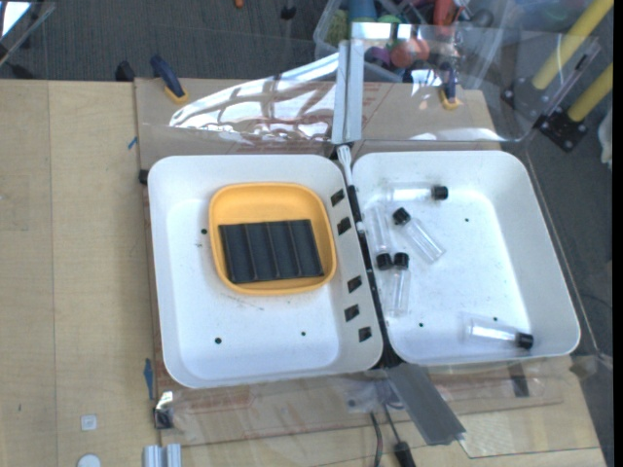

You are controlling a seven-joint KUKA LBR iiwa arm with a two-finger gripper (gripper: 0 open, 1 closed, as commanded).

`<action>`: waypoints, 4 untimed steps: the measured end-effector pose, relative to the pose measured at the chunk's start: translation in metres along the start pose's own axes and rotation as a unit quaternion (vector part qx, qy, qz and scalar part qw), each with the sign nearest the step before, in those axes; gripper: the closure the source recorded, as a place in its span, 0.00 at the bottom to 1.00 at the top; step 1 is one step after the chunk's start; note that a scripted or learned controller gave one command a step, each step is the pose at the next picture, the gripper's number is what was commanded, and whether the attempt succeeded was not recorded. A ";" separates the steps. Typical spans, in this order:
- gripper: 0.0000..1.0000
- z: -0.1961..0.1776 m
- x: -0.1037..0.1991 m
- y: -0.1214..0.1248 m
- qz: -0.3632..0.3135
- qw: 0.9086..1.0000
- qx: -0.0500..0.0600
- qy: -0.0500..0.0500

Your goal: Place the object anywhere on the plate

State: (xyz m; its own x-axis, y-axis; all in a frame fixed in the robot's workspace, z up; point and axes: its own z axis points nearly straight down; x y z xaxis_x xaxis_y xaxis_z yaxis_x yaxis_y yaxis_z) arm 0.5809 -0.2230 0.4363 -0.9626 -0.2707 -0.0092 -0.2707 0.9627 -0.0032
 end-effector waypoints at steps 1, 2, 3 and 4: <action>1.00 0.051 0.059 0.016 -0.195 0.981 -0.002 0.002; 1.00 -0.001 0.054 0.016 -0.316 0.949 -0.001 0.000; 1.00 0.000 0.083 0.024 -0.396 0.918 -0.004 0.002; 1.00 0.000 0.096 0.027 -0.507 0.862 -0.004 0.002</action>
